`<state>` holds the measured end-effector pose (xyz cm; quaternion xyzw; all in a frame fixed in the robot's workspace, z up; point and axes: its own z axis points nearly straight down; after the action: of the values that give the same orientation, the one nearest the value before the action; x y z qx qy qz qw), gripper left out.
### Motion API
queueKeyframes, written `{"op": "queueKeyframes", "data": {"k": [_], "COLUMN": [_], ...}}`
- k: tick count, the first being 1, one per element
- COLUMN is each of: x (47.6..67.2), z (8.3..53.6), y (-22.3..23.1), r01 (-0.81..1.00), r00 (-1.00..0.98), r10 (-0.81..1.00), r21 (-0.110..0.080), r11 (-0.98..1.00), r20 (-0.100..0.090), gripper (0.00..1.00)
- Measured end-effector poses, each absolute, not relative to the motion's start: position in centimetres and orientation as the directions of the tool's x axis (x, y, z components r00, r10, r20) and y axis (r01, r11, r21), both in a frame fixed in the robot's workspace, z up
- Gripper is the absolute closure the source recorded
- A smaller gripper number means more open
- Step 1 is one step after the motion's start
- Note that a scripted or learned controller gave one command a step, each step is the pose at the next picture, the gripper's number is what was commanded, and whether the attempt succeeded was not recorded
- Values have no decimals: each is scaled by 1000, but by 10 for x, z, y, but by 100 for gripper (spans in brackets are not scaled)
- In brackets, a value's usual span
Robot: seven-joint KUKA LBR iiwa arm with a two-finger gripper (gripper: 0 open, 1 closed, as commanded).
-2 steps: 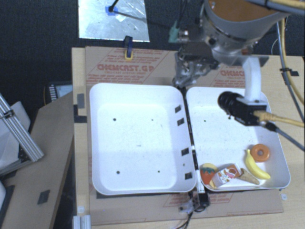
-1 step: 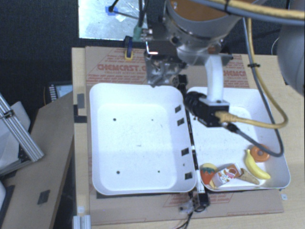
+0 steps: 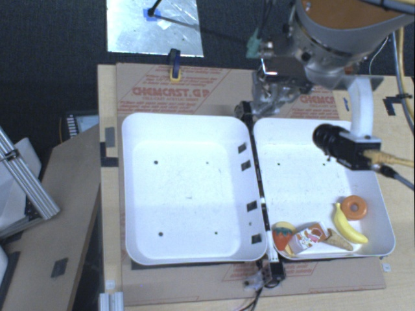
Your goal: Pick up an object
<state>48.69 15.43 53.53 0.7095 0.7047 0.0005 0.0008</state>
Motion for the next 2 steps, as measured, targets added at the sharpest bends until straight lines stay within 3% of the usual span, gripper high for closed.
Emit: {"op": "queueKeyframes", "data": {"k": [1,2], "x": [486,487], "z": [535,535], "y": [205,134], "r01": [1000,1000], "r00": [-8,6], "r10": [1000,1000], "r21": [2,3], "r11": [8,-6], "r20": [3,0], "gripper": [100,100]}}
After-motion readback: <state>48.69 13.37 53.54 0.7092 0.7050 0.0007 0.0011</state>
